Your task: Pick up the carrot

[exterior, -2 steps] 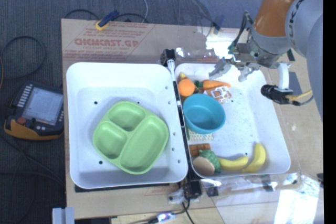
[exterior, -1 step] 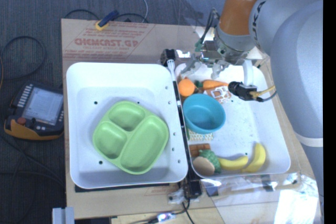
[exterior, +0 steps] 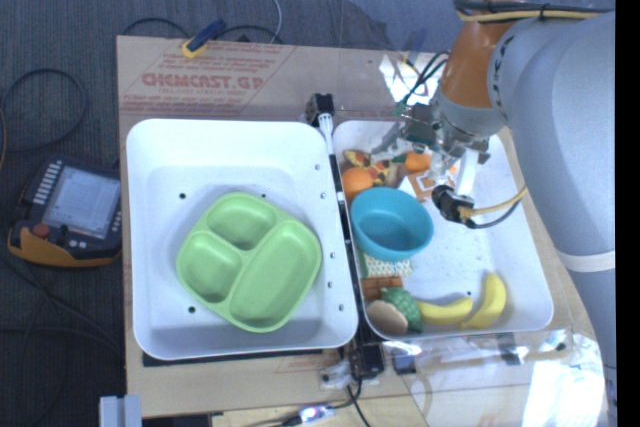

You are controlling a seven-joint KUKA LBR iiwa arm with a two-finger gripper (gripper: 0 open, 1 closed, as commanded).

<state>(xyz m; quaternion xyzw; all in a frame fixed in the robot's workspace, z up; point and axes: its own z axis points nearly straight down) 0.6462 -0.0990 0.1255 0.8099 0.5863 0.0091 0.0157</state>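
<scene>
In the right bin (exterior: 520, 245), a small orange piece that looks like the carrot (exterior: 416, 162) lies near the far wall, partly covered by the gripper. My gripper (exterior: 432, 158) is down in that far part of the bin, right over and around the orange piece. The orange-banded wrist (exterior: 470, 55) rises behind it. Wrist parts and cables hide the fingertips, so I cannot tell whether the carrot is between them.
A blue cup (exterior: 392, 223) stands mid-bin, left of and nearer than the gripper, with an orange fruit (exterior: 357, 182) beside it. A banana (exterior: 470, 305), a green item (exterior: 400, 300) and a beige item (exterior: 388, 317) lie along the near wall. The left bin (exterior: 150, 165) holds a green divided plate (exterior: 250, 260).
</scene>
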